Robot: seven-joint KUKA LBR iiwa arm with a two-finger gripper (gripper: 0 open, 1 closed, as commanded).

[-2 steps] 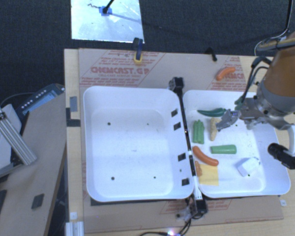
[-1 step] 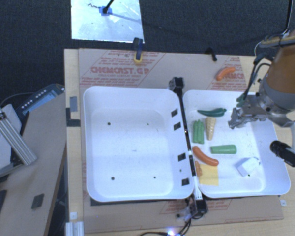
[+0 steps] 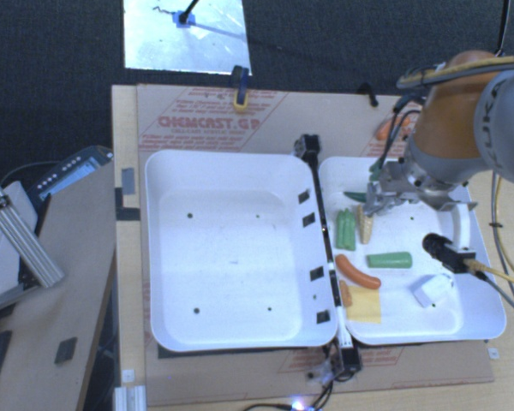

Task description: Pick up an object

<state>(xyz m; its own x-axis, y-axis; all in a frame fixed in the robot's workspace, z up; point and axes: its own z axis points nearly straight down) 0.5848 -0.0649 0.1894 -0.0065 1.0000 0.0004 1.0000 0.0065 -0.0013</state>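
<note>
End effector (image 3: 375, 202) low over white bin (image 3: 428, 324); I can't tell its opening or any hold. Green pod (image 3: 346, 229), yellow cob (image 3: 366, 226) just beneath it, so likely my targets.

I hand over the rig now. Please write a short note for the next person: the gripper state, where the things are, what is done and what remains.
Gripper: low over the far left part of the right bin; I cannot tell whether it holds anything.
Things: all lie in the right bin: green ridged piece, green cylinder, sausage, yellow slice, white block.
Done: no object visibly lifted.
Left: grasp one object, probably the ridged piece nearest the gripper, and lift it.
</note>
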